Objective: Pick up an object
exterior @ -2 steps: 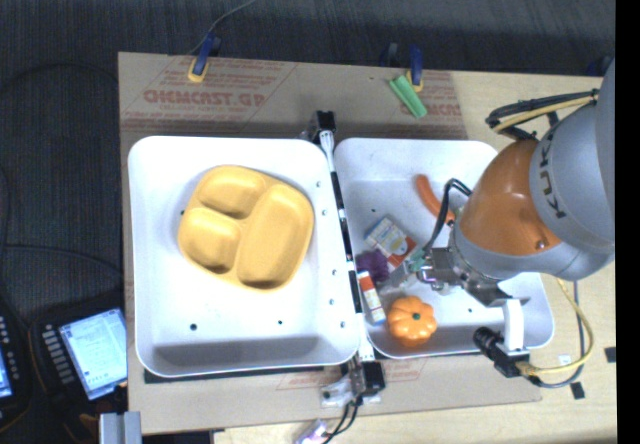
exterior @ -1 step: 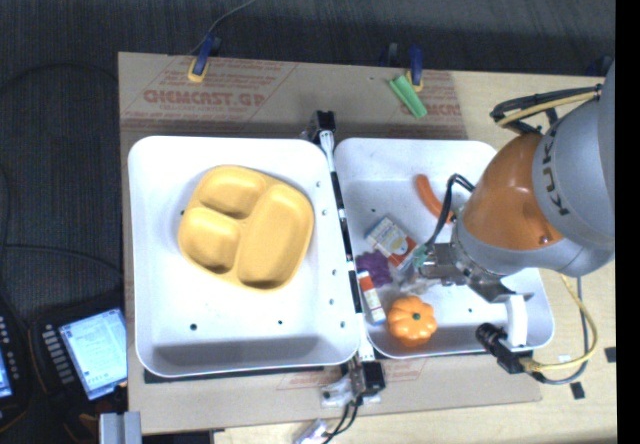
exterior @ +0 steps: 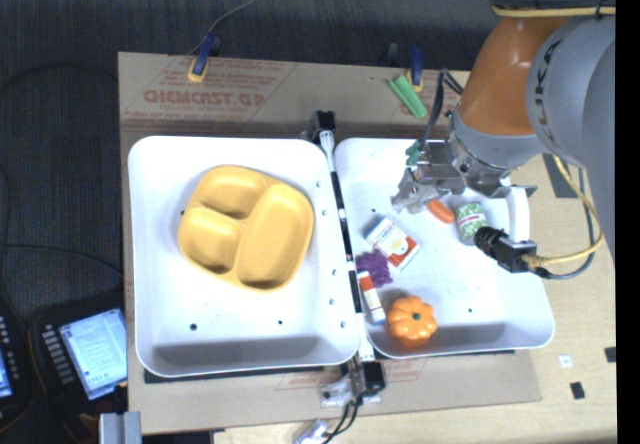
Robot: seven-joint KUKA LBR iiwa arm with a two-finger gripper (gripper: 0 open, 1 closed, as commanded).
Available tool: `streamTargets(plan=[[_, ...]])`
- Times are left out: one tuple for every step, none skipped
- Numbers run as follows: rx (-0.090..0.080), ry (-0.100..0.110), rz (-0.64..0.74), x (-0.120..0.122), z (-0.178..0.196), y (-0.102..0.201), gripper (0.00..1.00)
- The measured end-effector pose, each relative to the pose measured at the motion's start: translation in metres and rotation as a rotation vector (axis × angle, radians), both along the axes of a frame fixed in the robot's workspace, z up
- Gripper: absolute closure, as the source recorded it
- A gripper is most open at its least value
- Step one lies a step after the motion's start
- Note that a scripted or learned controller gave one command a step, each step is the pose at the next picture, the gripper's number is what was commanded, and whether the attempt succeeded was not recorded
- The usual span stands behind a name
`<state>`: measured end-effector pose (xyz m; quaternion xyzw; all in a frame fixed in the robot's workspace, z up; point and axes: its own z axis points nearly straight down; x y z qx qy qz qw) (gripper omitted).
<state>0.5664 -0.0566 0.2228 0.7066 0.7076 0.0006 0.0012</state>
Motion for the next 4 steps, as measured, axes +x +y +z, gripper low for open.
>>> streamTargets(plan=[[-0.001, 0.002, -0.001, -0.001, -0.001, -0.001, 0.0], [-0.001, 0.006, -0.002, 0.093, -0.084, -0.048, 0.0], [0.0, -0.002, -0.001, 0.022, -0.135, -0.06, 0.0], [-0.003, -0.009, -0.002, -0.043, -0.134, -0.044, 0.0]])
